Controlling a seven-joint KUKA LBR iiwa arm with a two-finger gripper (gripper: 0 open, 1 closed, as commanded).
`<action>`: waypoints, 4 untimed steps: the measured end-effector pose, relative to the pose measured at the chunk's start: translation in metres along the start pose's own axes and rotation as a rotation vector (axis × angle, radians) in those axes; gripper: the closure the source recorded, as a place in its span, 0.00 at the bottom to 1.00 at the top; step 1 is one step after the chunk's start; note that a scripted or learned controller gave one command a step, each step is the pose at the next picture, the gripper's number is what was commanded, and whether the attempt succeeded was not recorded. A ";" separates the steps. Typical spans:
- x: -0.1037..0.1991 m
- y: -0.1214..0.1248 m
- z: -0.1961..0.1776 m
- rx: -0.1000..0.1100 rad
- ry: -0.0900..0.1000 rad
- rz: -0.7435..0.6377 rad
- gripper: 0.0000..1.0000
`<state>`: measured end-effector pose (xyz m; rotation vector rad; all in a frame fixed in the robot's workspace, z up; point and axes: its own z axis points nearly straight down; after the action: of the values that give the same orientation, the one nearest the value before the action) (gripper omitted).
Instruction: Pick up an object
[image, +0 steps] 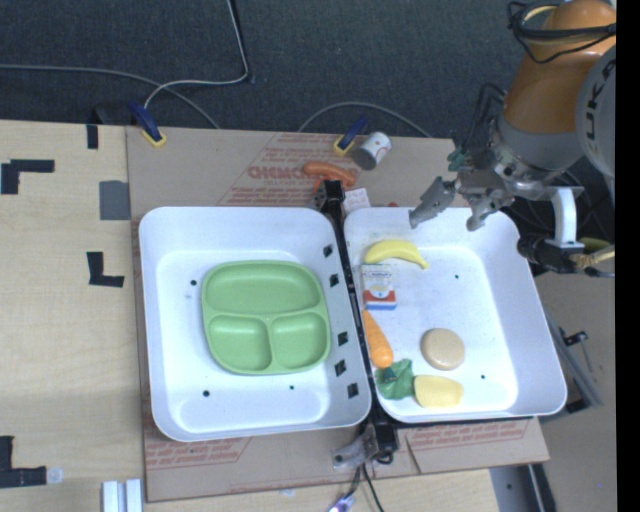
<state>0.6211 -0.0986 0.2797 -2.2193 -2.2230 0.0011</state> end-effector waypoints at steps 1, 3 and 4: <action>-0.012 0.034 0.121 0.004 0.000 0.001 0.00; 0.001 0.052 0.186 -0.018 -0.010 0.001 0.00; 0.001 0.053 0.176 -0.019 -0.010 0.000 1.00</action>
<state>0.6736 -0.0975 0.1039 -2.2334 -2.2372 -0.0092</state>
